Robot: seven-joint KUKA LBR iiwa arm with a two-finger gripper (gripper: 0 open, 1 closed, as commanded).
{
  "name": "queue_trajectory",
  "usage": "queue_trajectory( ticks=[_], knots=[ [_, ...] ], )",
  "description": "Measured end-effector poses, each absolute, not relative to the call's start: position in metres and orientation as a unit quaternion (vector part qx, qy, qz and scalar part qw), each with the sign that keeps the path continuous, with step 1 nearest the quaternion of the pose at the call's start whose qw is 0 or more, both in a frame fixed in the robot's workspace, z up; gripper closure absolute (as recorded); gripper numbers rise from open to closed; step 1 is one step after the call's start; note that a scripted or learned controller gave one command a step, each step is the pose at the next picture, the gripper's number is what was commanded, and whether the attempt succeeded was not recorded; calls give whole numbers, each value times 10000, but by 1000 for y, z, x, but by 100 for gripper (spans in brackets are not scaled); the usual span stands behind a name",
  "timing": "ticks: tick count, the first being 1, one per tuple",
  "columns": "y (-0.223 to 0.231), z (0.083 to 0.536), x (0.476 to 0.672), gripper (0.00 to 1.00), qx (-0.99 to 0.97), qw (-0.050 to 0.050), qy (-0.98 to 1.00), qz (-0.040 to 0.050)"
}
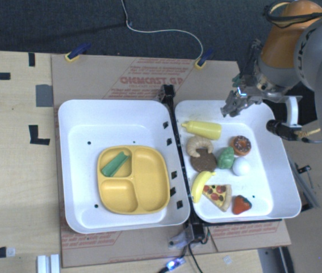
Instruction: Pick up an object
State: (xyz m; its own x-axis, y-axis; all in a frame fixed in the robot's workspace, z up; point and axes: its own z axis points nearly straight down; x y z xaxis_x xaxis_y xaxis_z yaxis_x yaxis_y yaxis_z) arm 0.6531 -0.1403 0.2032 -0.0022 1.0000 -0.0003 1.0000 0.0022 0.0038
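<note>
gripper (233, 108) above right bin's (274, 205) back edge | nothing between its fingers, their spread too small to tell | toy food (217, 169) lies below

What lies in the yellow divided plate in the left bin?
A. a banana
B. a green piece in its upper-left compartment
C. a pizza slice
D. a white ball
B: the green piece lies in the upper-left compartment of the yellow plate, while the pizza slice, banana and white ball are in the right bin.
</note>
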Motion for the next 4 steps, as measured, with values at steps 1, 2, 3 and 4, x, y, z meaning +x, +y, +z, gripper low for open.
queue_trajectory(
  ticks=[1,2,3,4],
  knots=[
    [-140,226,654,100,7066,6,7076,6],
    [-89,215,656,100,7052,-11,7090,-5],
    [-23,219,654,100,7043,-16,7099,0],
    [31,233,655,100,7044,-8,7098,8]
  ],
)
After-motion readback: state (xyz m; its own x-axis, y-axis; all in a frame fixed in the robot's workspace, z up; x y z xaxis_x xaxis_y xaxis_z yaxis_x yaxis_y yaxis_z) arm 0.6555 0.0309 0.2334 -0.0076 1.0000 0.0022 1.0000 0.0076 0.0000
